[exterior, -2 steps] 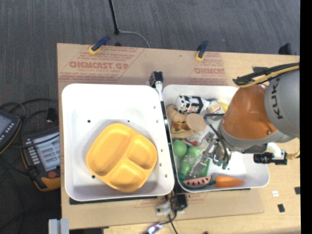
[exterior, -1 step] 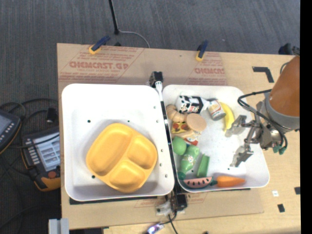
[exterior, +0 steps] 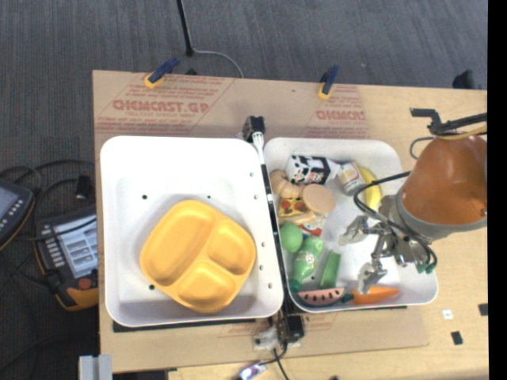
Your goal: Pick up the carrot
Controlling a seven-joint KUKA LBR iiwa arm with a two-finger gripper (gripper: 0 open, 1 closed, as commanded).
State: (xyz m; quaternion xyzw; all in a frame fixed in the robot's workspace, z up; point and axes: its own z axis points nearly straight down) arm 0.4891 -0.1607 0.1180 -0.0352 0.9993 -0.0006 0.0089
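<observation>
The carrot (exterior: 379, 295), small and orange, lies along the front wall of the right bin (exterior: 396, 158), near its front right corner. My gripper (exterior: 364, 252) hangs over the right part of that bin, just behind the carrot. Its fingers are spread open, with one fingertip (exterior: 370, 276) close above the carrot's left end and nothing between them. The grey arm with its orange band (exterior: 444, 182) comes in from the right and covers part of the bin's right side.
The right bin also holds a watermelon slice (exterior: 321, 296), green vegetables (exterior: 305, 253), a pizza slice (exterior: 294, 207), a cow-patterned carton (exterior: 307, 167), a banana (exterior: 369, 183) and a small can (exterior: 348, 176). A yellow divided plate (exterior: 198, 254) lies in the left bin (exterior: 127, 172).
</observation>
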